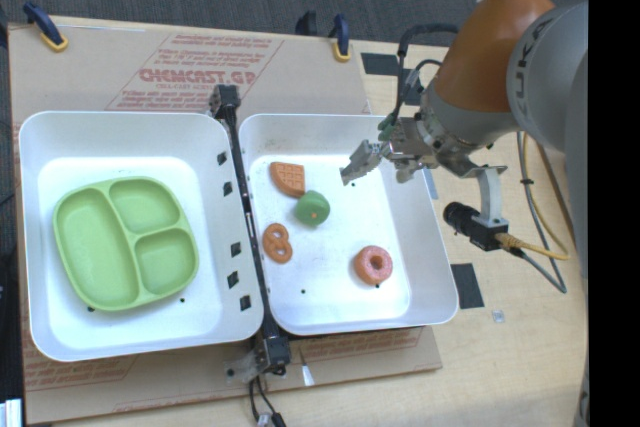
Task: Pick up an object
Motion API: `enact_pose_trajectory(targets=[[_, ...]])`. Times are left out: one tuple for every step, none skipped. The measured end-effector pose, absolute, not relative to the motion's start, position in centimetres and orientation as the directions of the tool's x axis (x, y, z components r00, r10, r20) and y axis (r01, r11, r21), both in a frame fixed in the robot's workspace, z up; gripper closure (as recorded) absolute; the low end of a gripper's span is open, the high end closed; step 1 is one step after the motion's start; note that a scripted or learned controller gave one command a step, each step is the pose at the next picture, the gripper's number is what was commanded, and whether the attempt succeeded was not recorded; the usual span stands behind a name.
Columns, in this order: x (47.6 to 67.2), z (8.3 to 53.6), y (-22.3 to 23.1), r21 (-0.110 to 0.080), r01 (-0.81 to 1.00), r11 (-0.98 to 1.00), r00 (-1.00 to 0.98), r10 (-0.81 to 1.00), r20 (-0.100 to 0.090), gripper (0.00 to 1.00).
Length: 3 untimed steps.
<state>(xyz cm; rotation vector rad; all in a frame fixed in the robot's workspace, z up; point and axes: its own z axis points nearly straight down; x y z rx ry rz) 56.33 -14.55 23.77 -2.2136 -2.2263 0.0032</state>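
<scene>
Pink donut (373, 264) is sitting nearest the lens, at 5 o'clock in the right bin (425, 245). Claw (362, 161) is hanging over that bin's 1 o'clock corner, holding nothing; spread or pressed together, can't tell. Outward from it: green ball (313, 208) near, orange wedge (289, 178) beside the ball, pretzel (277, 242) at 8 o'clock. All are looking light, rigid, toy-like. Ball is probably rolling off easily; donut's rim is looking the safer hold. Cardboard (200, 65) is reading "CHEMCAST GP". Green divided plate (125, 240) is lying in the left bin (40, 135).
</scene>
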Motion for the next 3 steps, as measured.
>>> enact_pose_trajectory(targets=[[56.3,23.8,-14.6,-0.003,1.000,0.006,-0.006,1.000,0.000,0.00],[47.7,19.1,-5.7,-0.004,1.000,0.008,-0.008,1.000,0.001,0.00],[54.5,9.3,-10.2,0.000,1.000,0.006,-0.006,1.000,0.000,0.00]])
